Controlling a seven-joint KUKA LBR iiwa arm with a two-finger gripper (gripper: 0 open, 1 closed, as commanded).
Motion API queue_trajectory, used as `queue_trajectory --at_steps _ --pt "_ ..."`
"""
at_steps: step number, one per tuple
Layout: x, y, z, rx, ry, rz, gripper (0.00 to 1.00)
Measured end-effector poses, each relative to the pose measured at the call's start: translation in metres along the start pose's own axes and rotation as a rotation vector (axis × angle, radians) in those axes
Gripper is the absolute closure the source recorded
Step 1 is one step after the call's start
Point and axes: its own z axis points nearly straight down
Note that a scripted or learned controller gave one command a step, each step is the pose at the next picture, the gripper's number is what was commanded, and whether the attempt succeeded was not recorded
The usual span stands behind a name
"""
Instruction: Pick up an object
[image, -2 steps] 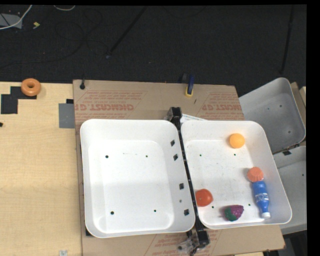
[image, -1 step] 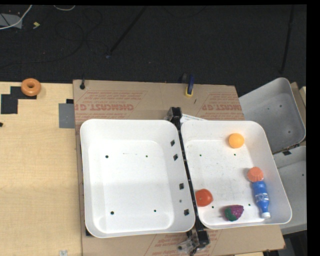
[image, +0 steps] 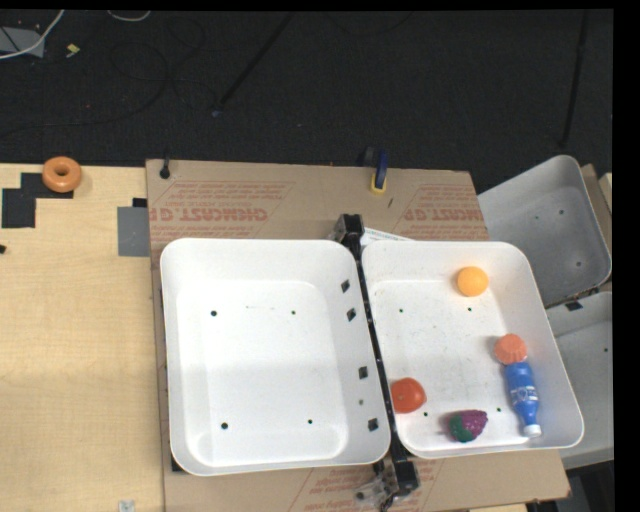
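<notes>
Landmark: the black divider (image: 362, 340) running between the two white bins.
Right bin (image: 440, 262): holds every candidate for the pick.
Orange ball (image: 472, 281): far side of the right bin, well away from the divider, alone; my guess is it rolls off at a glancing touch.
Red object (image: 407, 395): just beside the divider, near edge of the bin; a finger descending here could strike the divider or the bin wall.
Purple-and-green object (image: 467, 425): further from the divider than the red object, close to the near wall; little room on that side.
Blue bottle (image: 522, 397): lying down, furthest from the divider, along the outer wall, its end touching or almost touching an orange-red round object (image: 511, 348); a grasp there may catch both or shove one aside.
Left bin (image: 250, 262): other side of the divider.
End effector: cannot tell whether released or clenched.
Surface (image: 70, 330): a small orange ring (image: 62, 174) sits far left of the divider, outside the bins.
</notes>
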Motion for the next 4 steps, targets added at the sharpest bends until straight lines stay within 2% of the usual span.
queue_trajectory --at_steps 4 --pt "0.0001 0.0 0.0 0.0 0.0 -0.002 1.0"
